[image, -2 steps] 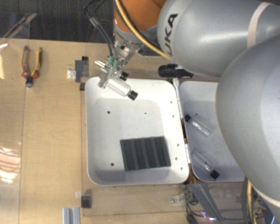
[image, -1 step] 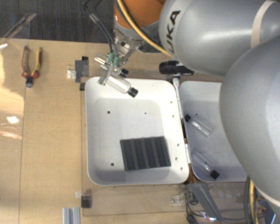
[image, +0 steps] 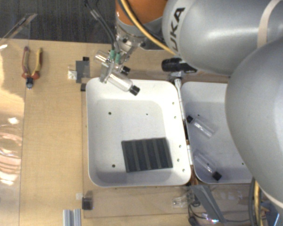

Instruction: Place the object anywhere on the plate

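Note:
The plate is a dark ribbed rectangle lying flat in the front half of the left bin. My gripper hangs over that bin's far left corner, well behind the plate. Its fingers are shut on one end of a clear vial with a black cap. The vial sticks out to the right, roughly level, with the cap end pointing toward the bin's middle.
Two more clear vials with black caps lie in the right bin. Red-handled pliers rest on the bench at far left. A small bracket stands by the left bin's far corner. The arm's big grey links cover the upper right.

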Available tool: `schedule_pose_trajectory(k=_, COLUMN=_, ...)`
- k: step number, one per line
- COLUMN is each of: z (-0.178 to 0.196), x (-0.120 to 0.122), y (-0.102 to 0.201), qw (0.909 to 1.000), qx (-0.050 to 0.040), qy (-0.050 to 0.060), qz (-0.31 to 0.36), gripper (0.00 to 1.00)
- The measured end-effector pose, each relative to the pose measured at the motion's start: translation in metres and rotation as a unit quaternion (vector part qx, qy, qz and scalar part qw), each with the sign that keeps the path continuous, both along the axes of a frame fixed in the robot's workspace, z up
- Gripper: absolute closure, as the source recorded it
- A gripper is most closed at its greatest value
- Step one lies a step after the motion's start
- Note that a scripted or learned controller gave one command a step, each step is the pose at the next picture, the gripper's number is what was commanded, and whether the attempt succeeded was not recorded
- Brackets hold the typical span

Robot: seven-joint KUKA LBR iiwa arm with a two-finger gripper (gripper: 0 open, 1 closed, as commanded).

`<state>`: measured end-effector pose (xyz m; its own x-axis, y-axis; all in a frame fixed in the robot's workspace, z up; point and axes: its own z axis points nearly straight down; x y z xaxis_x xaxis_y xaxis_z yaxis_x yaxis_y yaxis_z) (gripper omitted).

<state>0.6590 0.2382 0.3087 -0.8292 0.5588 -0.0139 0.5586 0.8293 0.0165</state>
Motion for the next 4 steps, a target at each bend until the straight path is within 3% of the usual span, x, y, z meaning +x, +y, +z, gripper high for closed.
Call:
schedule_pose_trajectory(k=1, z=0.012, x=0.001, y=0.001, qw=1.0, qx=0.0006, qy=-0.003, qz=0.002, gripper=1.0)
schedule_pose_trajectory(k=2, z=-0.065, x=-0.005, y=-0.003, qw=0.8961, qx=0.0019, qy=0.01, qz=-0.444, gripper=1.0)
schedule_pose_trajectory(k=3, z=-0.064, x=-0.005, y=-0.003, qw=0.8963, qx=0.0025, qy=0.01, qz=-0.443, gripper=0.0)
schedule_pose_trajectory(k=4, z=-0.185, x=-0.008, y=-0.01, qw=0.9891, qx=0.0026, qy=0.003, qz=-0.147, gripper=0.0)
